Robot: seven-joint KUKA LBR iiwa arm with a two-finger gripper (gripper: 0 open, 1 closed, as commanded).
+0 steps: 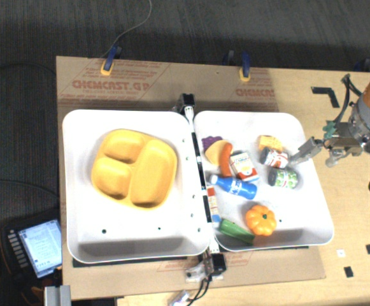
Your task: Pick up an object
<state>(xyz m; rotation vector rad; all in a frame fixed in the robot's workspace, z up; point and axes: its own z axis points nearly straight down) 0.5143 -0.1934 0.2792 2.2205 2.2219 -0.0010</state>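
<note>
On a tan cardboard-covered table (172, 81) over dark carpet, two white bins are sitting side by side. The metal claw (312, 148) is hovering, fingers spread and empty, at the right bin's (312, 225) edge, near a green can (284, 178).

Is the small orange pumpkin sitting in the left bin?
No, the pumpkin sits in the right bin, near its front edge; the left bin holds a yellow tray.
</note>
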